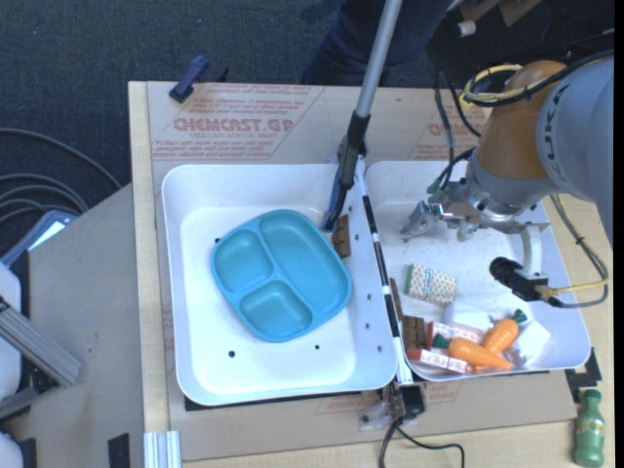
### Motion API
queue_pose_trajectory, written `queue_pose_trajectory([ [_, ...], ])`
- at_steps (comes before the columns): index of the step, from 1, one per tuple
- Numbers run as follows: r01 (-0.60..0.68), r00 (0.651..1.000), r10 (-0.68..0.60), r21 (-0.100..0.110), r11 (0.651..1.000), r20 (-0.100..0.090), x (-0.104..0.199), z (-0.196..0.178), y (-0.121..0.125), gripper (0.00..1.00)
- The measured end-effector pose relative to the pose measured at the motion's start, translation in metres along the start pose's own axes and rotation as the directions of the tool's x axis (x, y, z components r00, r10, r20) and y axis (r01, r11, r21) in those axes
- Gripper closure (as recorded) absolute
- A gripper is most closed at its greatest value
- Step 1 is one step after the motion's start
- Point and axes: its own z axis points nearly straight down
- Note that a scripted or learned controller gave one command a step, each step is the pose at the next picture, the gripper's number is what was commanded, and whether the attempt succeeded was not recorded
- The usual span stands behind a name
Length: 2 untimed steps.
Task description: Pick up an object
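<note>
White plastic bins, two, side by side on a pale table (pixel 244 115). Left bin (pixel 195 193): a blue divided plate (pixel 281 273), three compartments, lying flat near the middle. Right bin (pixel 570 344): grey arm (pixel 575 135) with orange band reaching in from the right, pincer (pixel 439 213) low over the upper part of the bin, nothing visibly gripped; how far open, cannot tell. Below it, apart from it, a small green-and-white patterned packet (pixel 431 283). Near the bin's front corner, a cluster: two toy carrots (pixel 487 344), a brown block (pixel 417 331), a red-and-white wrapper (pixel 444 361). Outside the bins at lower right, a green bottle (pixel 589 432).
</note>
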Motion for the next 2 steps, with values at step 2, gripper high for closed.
queue_pose_trajectory([
  [2, 0.000, 1.000, 0.000, -0.001, 1.000, 0.000, 0.067, -0.067, -0.031, 0.00],
])
